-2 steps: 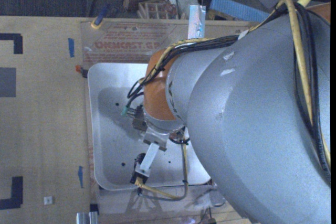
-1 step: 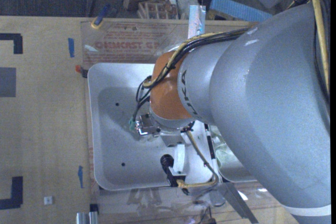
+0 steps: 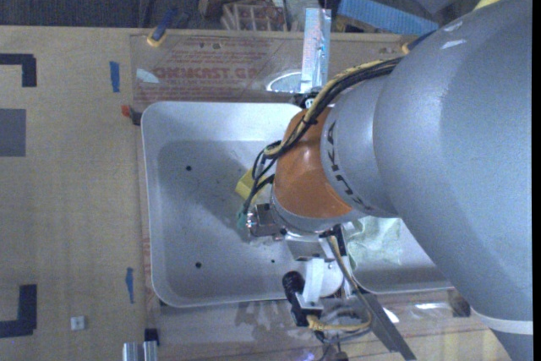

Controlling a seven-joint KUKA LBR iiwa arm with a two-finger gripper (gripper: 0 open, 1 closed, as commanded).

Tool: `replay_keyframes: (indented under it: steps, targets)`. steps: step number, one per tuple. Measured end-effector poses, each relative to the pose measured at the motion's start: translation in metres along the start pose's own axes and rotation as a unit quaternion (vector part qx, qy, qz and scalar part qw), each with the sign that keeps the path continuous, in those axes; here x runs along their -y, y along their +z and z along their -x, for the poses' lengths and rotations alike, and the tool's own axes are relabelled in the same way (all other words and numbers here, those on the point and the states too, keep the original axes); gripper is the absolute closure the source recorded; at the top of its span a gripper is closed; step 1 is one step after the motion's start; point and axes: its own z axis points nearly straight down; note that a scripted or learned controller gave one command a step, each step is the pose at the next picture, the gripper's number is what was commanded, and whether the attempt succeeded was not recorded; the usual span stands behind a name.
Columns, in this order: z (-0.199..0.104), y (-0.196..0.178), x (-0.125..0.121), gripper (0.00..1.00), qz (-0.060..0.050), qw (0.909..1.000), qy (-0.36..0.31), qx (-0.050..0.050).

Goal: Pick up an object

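One white bin [image 3: 169, 207] — pale crumpled object [image 3: 380, 241] inside

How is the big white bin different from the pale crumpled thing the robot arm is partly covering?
The white bin is smooth, hard-looking and flat-floored with raised walls; the pale crumpled thing is wrinkled and lumpy. The bin is plain white with a few small dark dots on its floor, while the crumpled thing looks faintly greenish-yellow. The bin shows mostly in full; the crumpled thing peeks out beside the arm. Both are light in colour.
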Motion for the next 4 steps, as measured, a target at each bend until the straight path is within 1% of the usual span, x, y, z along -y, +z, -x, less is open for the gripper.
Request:
replay_keyframes:
  steps: [1, 2, 3, 4]
  targets:
    - [-0.07, 0.001, -0.046, 1.0, 0.001, 0.9999, 0.011, 0.002]
    - [-0.05, 0.002, -0.094, 1.0, -0.007, 0.9981, -0.062, -0.001]
    - [-0.006, 0.001, -0.049, 1.0, -0.003, 0.9904, 0.138, 0.0]
    - [-0.084, -0.027, -0.07, 1.0, -0.008, 0.9828, 0.184, 0.005]
